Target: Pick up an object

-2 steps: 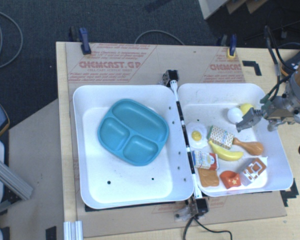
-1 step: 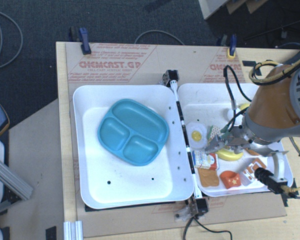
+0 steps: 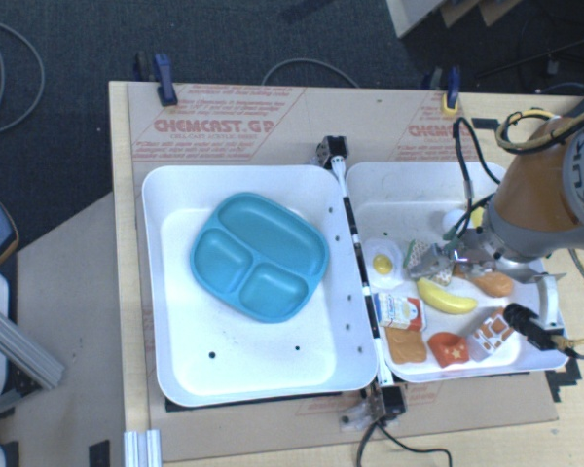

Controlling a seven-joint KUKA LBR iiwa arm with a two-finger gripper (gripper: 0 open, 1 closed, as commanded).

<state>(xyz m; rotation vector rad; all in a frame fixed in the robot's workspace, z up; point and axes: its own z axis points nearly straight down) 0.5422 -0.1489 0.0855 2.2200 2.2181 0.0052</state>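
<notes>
The right bin point(image 3: 409, 185) holds several toy foods. A yellow banana point(image 3: 446, 297) lies in its middle, a fried egg point(image 3: 382, 261) to the left, and an orange-brown bread roll point(image 3: 493, 284) to the right. Along the front edge lie a small carton point(image 3: 400, 310), a slice of toast point(image 3: 405, 345), a red piece point(image 3: 449, 349) and a brown-and-white box point(image 3: 491, 334). My gripper point(image 3: 446, 260) hangs low over the bin, just above the banana and beside a small grey-green item point(image 3: 420, 256). The wrist hides its tips.
A blue divided plate point(image 3: 260, 255) lies in the left bin point(image 3: 175, 348). The arm point(image 3: 535, 197) reaches in over the right bin's right wall. A black divider rail point(image 3: 355, 261) runs between the bins. Clamps and cables sit along the bench's far edge.
</notes>
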